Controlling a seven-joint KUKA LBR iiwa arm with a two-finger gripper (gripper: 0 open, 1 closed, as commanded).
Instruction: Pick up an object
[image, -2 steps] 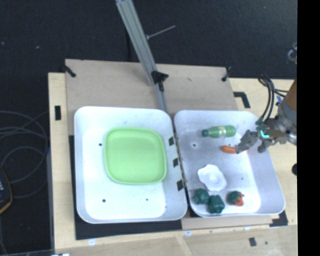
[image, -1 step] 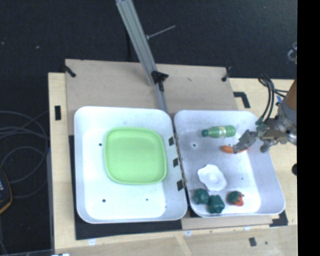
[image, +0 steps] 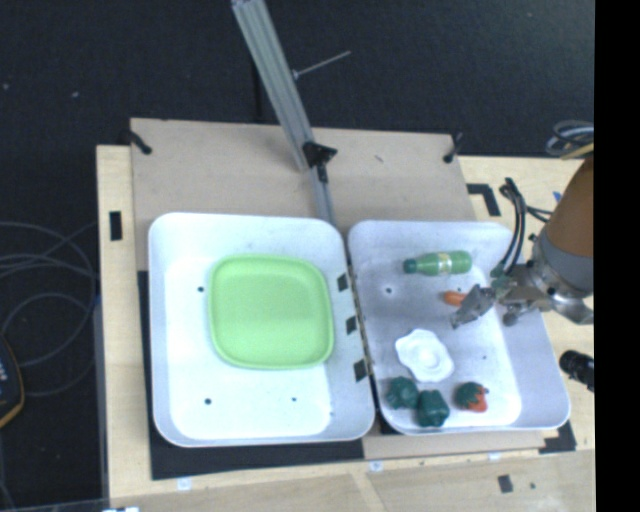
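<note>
Apparently aiming low, the tool (image: 478, 305) hung in the right bin (image: 530, 395) beside a small orange piece (image: 455, 297), holding nothing; whether it was open I cannot tell.

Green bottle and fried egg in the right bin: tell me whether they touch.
Apart. The camera view shows the green bottle lying near the right bin's far wall and the fried egg nearer the front, with bare white floor between them.
</note>
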